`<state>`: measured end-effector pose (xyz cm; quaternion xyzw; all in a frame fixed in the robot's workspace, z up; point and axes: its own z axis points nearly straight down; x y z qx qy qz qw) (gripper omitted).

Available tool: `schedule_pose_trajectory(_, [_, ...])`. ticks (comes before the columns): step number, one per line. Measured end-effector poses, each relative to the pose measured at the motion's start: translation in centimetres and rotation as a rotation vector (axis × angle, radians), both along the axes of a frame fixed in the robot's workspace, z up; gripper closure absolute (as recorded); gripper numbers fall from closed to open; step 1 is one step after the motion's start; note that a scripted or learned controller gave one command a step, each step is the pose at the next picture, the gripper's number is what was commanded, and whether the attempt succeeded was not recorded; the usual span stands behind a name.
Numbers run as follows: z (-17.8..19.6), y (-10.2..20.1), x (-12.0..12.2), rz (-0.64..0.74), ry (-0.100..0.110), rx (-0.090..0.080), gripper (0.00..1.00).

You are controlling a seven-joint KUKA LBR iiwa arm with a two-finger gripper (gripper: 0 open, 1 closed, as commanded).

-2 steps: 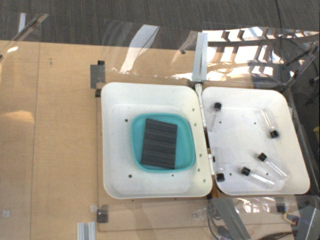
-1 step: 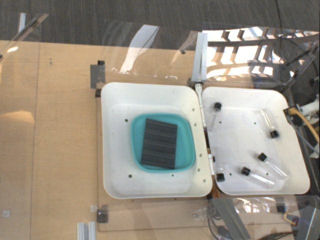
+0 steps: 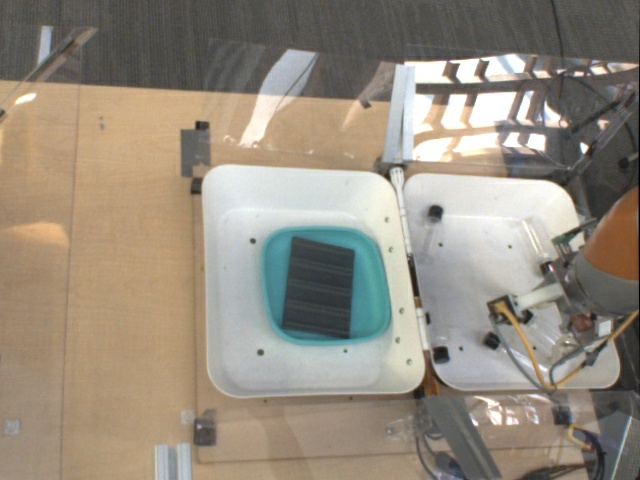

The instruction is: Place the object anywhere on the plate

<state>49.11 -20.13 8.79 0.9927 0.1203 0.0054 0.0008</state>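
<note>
Two shallow white bins sit side by side on the bench (image 3: 100, 268). The left bin (image 3: 225, 298) carries a teal plate (image 3: 377, 293) at its centre. The object (image 3: 319, 287), a dark grey ribbed rectangular slab, lies flat on that plate, wholly inside its rim. Its long sides run roughly from the bin's far edge toward its near edge, at a slight tilt. The slab hides the middle of the plate, so the teal shows as a border around it.

The right bin (image 3: 470, 248) holds one small black bit (image 3: 434, 211) near its far-left corner and another (image 3: 440, 350) near its near-left corner. Both are too small to identify.

The arm (image 3: 612, 253) reaches in over the right edge of the right bin and is cut off by the frame. The parts seen are its orange band and the grey wrist below it. The gripper (image 3: 575, 318) sits over the near-right part of that bin, well apart from the plate and the object. Cables and glare crowd it, and it cannot be told whether it is spread or pressed together.
</note>
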Motion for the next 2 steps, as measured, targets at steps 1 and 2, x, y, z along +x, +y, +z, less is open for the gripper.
schedule_pose_trajectory(1, [0.1, 8.5, 0.0, 0.009, -0.001, 0.001, 0.0])
schedule_pose_trajectory(2, [1.2, 8.5, 0.2, 0.012, -0.005, 0.001, 1.0])
